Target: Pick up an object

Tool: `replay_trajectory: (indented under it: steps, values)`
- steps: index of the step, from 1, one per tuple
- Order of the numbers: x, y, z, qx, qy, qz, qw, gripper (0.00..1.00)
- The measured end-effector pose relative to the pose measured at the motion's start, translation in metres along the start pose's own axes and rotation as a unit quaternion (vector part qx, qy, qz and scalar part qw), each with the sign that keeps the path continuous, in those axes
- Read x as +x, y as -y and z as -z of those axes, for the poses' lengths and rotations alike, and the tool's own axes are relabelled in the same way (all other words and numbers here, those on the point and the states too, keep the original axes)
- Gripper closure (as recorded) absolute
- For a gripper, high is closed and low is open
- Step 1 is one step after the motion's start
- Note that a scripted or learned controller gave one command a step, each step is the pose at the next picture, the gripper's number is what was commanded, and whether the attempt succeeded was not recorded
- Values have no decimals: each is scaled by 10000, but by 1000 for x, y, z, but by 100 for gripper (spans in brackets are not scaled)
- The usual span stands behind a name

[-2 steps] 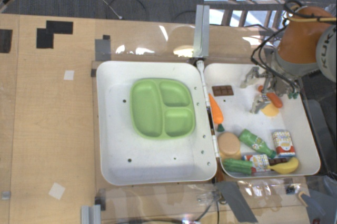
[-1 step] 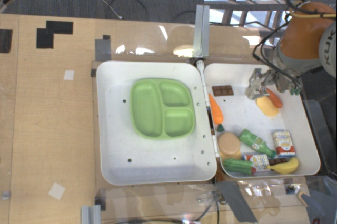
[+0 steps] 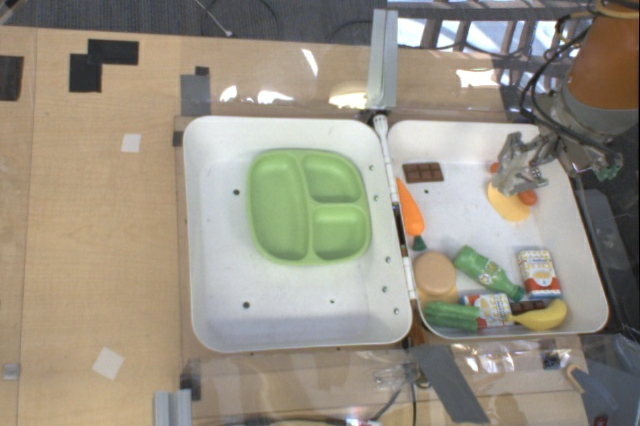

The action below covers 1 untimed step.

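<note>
We record one grey arm with an orange band, entering from the right, its gripper (image 3: 519, 176) lowered into the right bin (image 3: 580, 244) at that bin's upper right part. We take the yellow disc-shaped piece (image 3: 509, 204) there as our landmark: the gripper's metal fingers stand directly over its upper edge, seemingly touching it, with a small orange-red bit (image 3: 527, 198) just beside the fingertips. We cannot tell how far the jaws are parted, nor whether anything sits between them; from this angle the fingers merge into one grey mass. Left of the disc, near the bin's upper left, lies a brown chocolate bar (image 3: 424, 173). Below that bar and well left of the disc, an orange carrot (image 3: 410, 210) lies along the bin's left wall. Below the disc and to its left sits a round tan bun (image 3: 435, 274); between bun and disc, lower down, a green bottle (image 3: 486, 272) lies tilted. Directly below the disc, well apart from it, stands a small can (image 3: 537, 272) with a red and white label. At the bin's bottom edge we list a green cucumber (image 3: 452, 316), a small labelled packet (image 3: 492, 306) just beside it, and a yellow banana (image 3: 541, 316) under the can. Far left of the disc, in the left bin (image 3: 215, 244), rests a green divided plate (image 3: 307, 206) with three compartments.
</note>
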<state>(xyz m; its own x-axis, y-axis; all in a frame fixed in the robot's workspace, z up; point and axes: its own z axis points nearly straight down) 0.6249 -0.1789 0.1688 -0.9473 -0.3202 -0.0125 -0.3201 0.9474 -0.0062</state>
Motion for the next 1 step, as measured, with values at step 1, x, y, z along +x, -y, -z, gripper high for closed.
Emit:
replay_trajectory:
  steps: [1]
  values:
    - [0, -1, -1, -10, -10, 1, 10000, 0]
